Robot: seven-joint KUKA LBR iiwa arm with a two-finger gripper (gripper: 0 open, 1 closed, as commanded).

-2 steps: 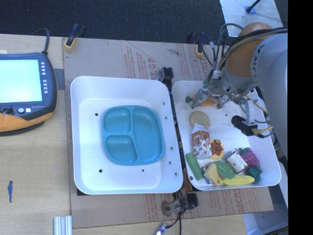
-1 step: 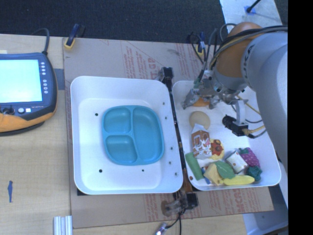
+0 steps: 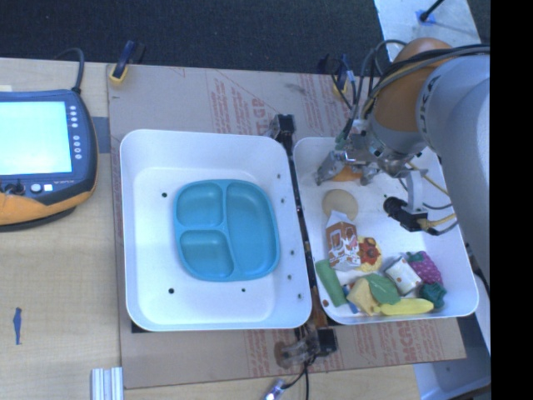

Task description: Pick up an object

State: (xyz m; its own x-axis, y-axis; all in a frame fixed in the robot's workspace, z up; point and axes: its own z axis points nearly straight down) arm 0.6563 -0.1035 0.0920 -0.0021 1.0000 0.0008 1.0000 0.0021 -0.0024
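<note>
- several toy foods crowd the right bin [image 3: 454, 311]: a round tan piece [image 3: 339, 202] under the gripper [image 3: 350, 167], a snack packet [image 3: 341, 244], a banana [image 3: 404, 307] and grapes [image 3: 425, 267] nearer the front.
- the gripper hangs low at the bin's far end; whether its fingers are parted or closed cannot be told.
- risk: a descent off-centre could nudge the tan piece aside.
- the left bin [image 3: 141, 223] carries a blue divided plate [image 3: 225, 229].

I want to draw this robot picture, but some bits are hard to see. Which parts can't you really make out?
1. The two-finger pincer in the camera view: too small and blurred, under the grey arm's wrist, to tell open from shut.
2. The heap of small coloured toys in the right white bin: they overlap, so each shape is partly hidden.
3. The grey arm: cut off by the right side of the view.
</note>
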